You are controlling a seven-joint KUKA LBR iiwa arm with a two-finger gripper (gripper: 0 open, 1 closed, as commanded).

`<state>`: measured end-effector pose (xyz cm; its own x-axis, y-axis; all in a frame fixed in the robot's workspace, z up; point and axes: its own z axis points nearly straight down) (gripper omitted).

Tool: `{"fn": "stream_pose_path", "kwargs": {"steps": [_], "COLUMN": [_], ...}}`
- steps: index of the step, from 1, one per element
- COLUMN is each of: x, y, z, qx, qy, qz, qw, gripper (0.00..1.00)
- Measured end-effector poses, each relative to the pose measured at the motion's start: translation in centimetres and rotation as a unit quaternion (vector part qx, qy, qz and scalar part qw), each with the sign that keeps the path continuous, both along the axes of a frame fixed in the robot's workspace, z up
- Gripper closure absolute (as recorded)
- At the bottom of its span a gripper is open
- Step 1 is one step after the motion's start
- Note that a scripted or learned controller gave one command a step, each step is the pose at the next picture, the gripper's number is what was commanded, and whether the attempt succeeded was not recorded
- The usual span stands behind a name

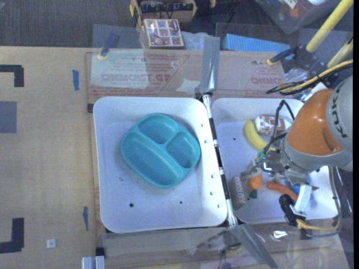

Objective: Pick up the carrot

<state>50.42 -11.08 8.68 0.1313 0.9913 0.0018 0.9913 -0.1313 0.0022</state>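
The carrot (255, 182) lies in the right bin (238, 114), toward its near left part, a short orange piece with a bit of green at the end closer to the camera. Just left of it, touching or nearly so, sits a small grey block (238, 188) against the wall shared by the two bins. Just right of it lies a longer red-orange piece (280, 188), stretched across the bin floor. The hand (273, 165) is low over this cluster, just above and right of the carrot, and the carrot looks to rest on the bin floor beside it rather than in its grip. The view from above does not show whether the hand is spread or pressed together, so I cannot tell. Farther back in the same bin a banana (253, 134) lies curved, and beside it on the right is a small pack (269, 123) with a red and white label, partly hidden by the arm. The arm's orange band (317, 125) covers the right side of that bin. The left bin (112, 167) holds a teal divided plate (161, 149), set at an angle near its middle. Both bins sit on the pale counter (45, 150), which bears a few strips of blue tape (75, 79). Behind the bins stands a small patterned box (162, 32).
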Motion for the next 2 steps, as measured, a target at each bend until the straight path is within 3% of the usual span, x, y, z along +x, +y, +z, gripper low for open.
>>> {"fn": "stream_pose_path", "kwargs": {"steps": [1,2], "x": [0.1,-0.6], "y": [-0.1,3.4], "z": [1.1,9.8], "qx": [-0.0006,-0.0008], "qy": [-0.003,0.001], "qz": [-0.001,0.086], "qw": [1.0,0.9963], "gripper": [1.0,1.0]}}
